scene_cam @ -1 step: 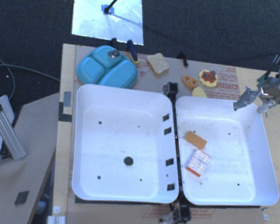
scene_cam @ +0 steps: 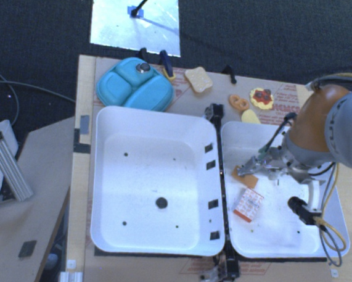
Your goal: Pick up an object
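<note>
Over the right bin (scene_cam: 289,250) the gripper (scene_cam: 245,171) sits just above a small orange block (scene_cam: 250,181); finger state unreadable. Advice: centre on block, descend straight, avoid red-and-white packet (scene_cam: 248,205) nearby

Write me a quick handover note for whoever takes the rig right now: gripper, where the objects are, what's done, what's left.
Gripper: down inside the right bin, near its left wall; whether it is open or shut cannot be told.
Objects: a small orange piece lies right at the gripper's tip, and a red-and-white packet lies just below it on the bin floor. The left bin has one small dark round object near its middle.
Done: the arm has reached the orange piece.
Left: nothing is visibly lifted yet; a grasp and a lift remain, probably on the orange piece.
</note>
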